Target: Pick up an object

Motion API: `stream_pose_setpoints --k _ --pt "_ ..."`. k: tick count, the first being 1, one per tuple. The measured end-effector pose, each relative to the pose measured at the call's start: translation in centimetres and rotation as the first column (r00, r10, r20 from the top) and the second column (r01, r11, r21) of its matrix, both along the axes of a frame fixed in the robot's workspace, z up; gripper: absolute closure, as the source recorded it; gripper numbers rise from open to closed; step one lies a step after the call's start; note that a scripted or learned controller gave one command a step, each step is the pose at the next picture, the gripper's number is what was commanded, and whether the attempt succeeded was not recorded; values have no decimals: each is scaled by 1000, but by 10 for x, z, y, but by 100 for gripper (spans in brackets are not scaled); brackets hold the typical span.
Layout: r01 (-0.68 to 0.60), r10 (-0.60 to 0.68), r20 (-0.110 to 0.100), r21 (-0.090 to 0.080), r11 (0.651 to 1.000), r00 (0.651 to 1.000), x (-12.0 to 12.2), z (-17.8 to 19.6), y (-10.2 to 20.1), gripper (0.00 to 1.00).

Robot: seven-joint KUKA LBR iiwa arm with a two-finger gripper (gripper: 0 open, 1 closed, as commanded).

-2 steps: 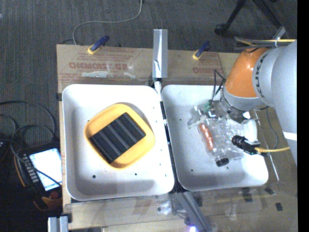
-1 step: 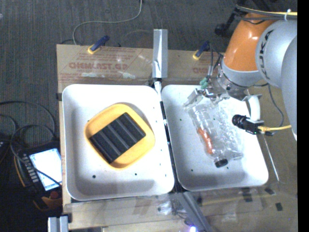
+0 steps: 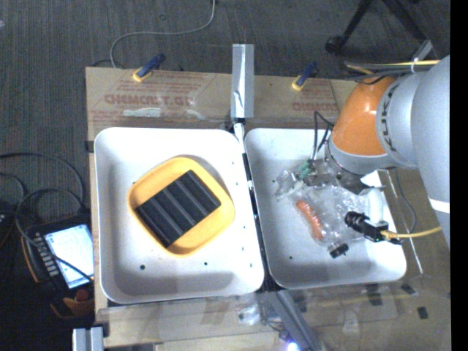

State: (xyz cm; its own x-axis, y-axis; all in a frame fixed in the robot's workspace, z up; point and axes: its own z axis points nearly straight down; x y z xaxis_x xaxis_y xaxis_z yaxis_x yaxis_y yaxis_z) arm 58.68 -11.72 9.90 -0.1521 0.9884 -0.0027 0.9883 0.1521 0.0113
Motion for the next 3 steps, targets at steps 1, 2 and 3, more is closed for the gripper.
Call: stream_pose_setpoints --k 1,2,3 --pt "-172 172 12 -8 985 985 -11 -4 -5 0" --pt "-168 168 10 -7 986 986 9 -4 10 0" --pt "-281 281 12 -11 960 960 -32 -4 7 0"
